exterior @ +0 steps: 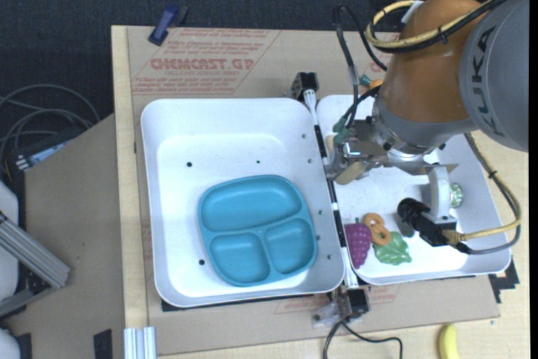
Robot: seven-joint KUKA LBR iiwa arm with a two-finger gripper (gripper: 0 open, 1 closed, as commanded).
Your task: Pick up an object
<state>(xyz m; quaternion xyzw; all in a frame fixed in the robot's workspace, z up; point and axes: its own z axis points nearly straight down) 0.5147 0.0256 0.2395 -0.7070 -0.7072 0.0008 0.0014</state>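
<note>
Purple grapes (358,241) lie below the gripper (351,166), untouched; its grip cannot be told. Nothing looks picked up.

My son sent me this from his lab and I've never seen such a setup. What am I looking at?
One camera looks down at a slant on a bench with two shallow white bins. The big grey and orange shape is a robot arm reaching in from the right; its gripper hangs over the right bin. The left bin holds a blue divided plate. The right bin holds small toy foods: purple grapes, an orange ring, a green leafy piece. I see nothing held.
</note>
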